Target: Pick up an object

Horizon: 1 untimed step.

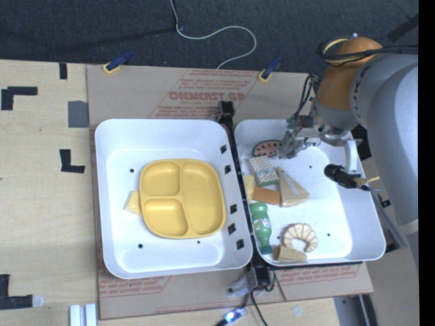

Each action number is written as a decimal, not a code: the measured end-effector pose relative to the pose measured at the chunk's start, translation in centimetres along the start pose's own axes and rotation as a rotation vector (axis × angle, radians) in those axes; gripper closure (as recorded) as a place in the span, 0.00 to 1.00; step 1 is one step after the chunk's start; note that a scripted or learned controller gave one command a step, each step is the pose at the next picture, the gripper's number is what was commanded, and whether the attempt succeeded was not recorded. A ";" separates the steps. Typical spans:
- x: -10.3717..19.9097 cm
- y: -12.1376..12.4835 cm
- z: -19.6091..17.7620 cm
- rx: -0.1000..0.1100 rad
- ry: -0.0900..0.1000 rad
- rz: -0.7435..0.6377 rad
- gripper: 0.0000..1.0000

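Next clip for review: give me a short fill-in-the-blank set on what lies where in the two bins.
1. The yellow divided plate lies in the ____ bin.
2. The plate has ____ compartments.
3. The croissant lies in the ____ bin, near its front edge.
4. The end effector is over the ____ bin's back part, near the watermelon slice.

Missing words: left; three; right; right
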<state>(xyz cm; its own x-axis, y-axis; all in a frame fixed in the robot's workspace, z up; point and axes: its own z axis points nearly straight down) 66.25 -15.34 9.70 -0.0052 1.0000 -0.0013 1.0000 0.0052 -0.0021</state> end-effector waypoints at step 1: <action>-0.6 0.1 -6.2 -0.007 0.000 0.005 1.00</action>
<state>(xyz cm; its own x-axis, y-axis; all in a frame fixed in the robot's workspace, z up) 66.34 -15.90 15.94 -0.0006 1.0000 -0.0013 1.0000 0.0006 0.0052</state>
